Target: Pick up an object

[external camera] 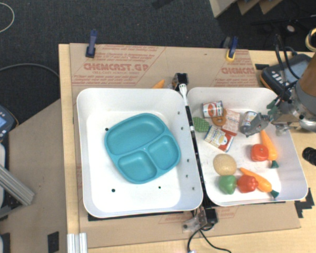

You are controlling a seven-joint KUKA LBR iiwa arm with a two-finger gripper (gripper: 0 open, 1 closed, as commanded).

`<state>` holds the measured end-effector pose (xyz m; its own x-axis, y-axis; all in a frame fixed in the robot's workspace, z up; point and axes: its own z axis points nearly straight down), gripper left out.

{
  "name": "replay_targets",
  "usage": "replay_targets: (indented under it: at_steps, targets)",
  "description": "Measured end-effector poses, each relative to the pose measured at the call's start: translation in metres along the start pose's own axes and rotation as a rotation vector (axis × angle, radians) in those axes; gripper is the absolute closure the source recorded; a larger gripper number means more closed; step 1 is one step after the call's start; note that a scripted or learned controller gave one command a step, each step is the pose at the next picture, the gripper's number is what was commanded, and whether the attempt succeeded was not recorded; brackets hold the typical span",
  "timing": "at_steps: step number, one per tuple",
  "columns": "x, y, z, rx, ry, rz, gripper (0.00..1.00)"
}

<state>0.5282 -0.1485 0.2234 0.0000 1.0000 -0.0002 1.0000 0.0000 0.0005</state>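
My gripper reaches in from the right and hovers over the upper middle of the right bin. Just left of it lie a red-labelled can, a pale packet and a small carton. Below and to its right sit a red tomato and an orange carrot. A potato, a green pepper, a red pepper and a second carrot lie near the bin's front. A green item rests by the left wall.
The left bin holds a teal divided plate. Both bins stand on a cardboard sheet held by clamps at the back. The arm's grey body overhangs the right bin's right rim.
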Motion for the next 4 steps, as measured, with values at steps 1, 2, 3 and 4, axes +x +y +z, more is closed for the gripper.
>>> replay_targets:
  at_steps: [1,2,3,4]
  targets:
    - [-0.023,-0.017,0.052,0.007,0.002,0.003,0.0]
    - [-0.022,-0.014,0.038,-0.002,-0.001,0.001,1.0]
    - [-0.054,-0.049,0.067,0.006,0.001,0.005,1.0]
    - [0.003,-0.048,0.027,-0.004,0.0,-0.006,1.0]
